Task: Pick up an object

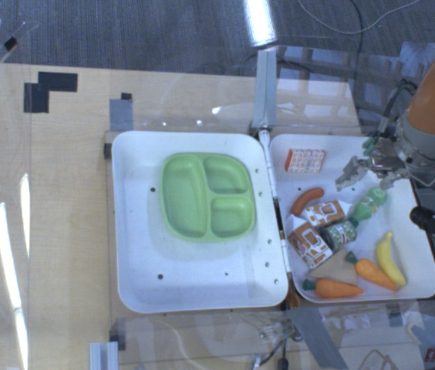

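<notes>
From the overhead camera I've got the gripper point(372, 169) hanging over the right bin point(426, 287) near its upper right side, fingers spread apart with nothing between them, just above a small green bottle point(369, 204). Below it in that bin I can see a sausage point(307, 200), brown-and-white cartons point(310, 241), two carrots point(338, 287), a banana point(389, 259), and a red-and-white box point(305, 159) up top. The left bin point(136, 276) holds a green divided plate point(207, 196).
</notes>
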### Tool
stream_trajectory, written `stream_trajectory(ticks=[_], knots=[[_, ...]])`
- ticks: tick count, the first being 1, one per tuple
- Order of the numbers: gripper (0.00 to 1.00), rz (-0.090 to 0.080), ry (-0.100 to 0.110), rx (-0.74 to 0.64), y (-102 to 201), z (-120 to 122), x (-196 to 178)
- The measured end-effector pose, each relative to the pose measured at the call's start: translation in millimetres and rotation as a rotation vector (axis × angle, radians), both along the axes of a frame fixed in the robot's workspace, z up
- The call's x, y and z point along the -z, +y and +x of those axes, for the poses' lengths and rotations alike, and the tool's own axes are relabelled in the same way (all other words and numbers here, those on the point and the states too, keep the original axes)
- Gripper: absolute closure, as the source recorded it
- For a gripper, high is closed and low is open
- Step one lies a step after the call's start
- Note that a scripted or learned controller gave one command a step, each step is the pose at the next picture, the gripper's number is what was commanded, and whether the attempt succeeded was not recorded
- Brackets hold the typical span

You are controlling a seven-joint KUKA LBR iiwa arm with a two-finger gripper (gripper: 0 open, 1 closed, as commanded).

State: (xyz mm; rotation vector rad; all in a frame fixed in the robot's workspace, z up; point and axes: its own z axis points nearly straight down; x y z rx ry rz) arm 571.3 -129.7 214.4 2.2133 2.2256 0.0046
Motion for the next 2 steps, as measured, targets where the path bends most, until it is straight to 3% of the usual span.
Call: stream_trajectory(ticks=[1, 2], knots=[[0.00, -0.005, -0.020, -0.106, -16, -23, 92], [0.00, -0.009, -0.041, -0.153, -38, 53, 104]])
